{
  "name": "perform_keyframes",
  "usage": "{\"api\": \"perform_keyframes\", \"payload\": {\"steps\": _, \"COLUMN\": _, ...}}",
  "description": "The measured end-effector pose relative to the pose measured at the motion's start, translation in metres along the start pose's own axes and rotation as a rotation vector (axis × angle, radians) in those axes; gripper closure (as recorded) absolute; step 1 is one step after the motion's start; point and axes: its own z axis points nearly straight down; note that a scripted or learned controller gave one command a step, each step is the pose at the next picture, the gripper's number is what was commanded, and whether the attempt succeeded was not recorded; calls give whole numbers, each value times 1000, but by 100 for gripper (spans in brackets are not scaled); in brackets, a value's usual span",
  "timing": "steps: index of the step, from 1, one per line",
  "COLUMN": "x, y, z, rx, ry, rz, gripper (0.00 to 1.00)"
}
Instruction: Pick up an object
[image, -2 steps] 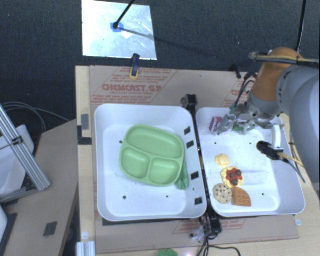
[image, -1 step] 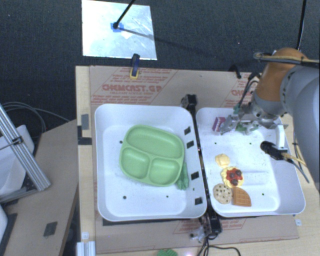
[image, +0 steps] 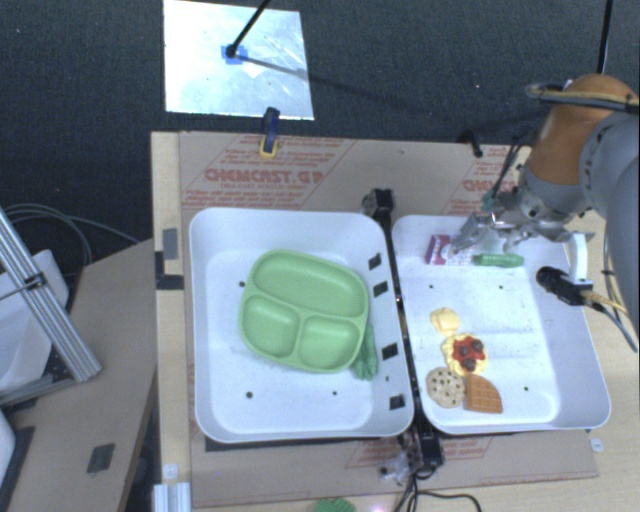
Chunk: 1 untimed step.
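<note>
A green three-compartment plastic tray (image: 303, 311) is seen lying in the left white bin (image: 215, 300), well to the left of and below the gripper (image: 468, 238); a crumpled green piece at its lower right corner is too unclear to be identified. Just left of the gripper, a small pink-and-white packet (image: 437, 249) is partly covered by it. The gripper is lowered into the upper part of the right white bin (image: 560, 370); whether anything is grasped cannot be told. Just to its right, a green stick-like object (image: 498, 260) lies. Below the gripper are grouped a yellow lump (image: 445, 321), a red-topped toy food (image: 467, 352), a brown cookie (image: 444, 386) and a waffle piece (image: 483, 395).
</note>
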Motion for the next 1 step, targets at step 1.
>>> {"api": "perform_keyframes", "payload": {"steps": 1, "x": 27, "y": 0, "z": 34, "rx": 7, "ry": -6, "rz": -6, "gripper": 0}}
